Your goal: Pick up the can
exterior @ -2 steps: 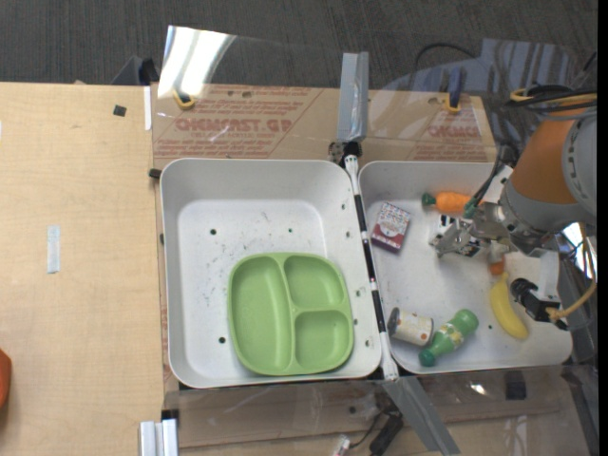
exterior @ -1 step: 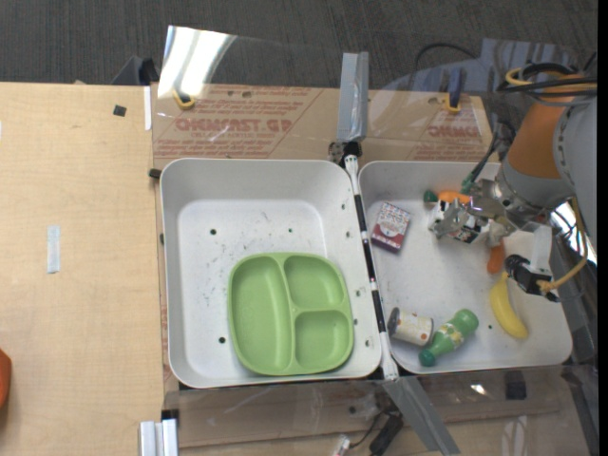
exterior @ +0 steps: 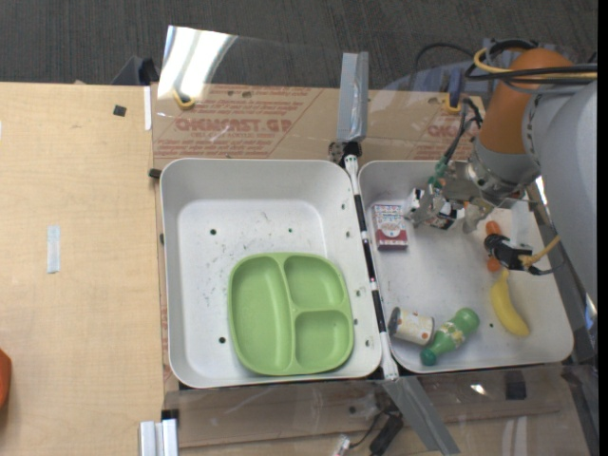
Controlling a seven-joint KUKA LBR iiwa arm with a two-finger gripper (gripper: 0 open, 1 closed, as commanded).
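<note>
Wooden bench (exterior: 76, 255) under two shallow white bins side by side, printed cardboard behind, dark floor beyond; left bin (exterior: 190, 198) bearing one green divided plate (exterior: 291, 312), three compartments, towards the near right; right bin (exterior: 446, 264) bearing the rest. Can (exterior: 410, 327) lying on its side near the right bin's near left corner, pale label, dark end turned left, touching or just beside a green bottle (exterior: 450, 335) on its right. Gripper (exterior: 439, 209) low over the far part of the right bin, well apart from the can, just right of a small red-and-white carton (exterior: 389, 226); jaws too cluttered to read, so cannot tell whether parted or closed; nothing seen between them.

Judged as handling: probably light, stiff metal wall, smooth and a little slippery, prone to roll while on its side; best taken across the round body at mid-length, jaws square to its axis, clear of the bottle.

Count: two bins; one plate; one can; one bottle; one carton; one banana (exterior: 509, 312) at the near right; one small orange piece (exterior: 493, 245), perhaps a carrot, at the right wall.
</note>
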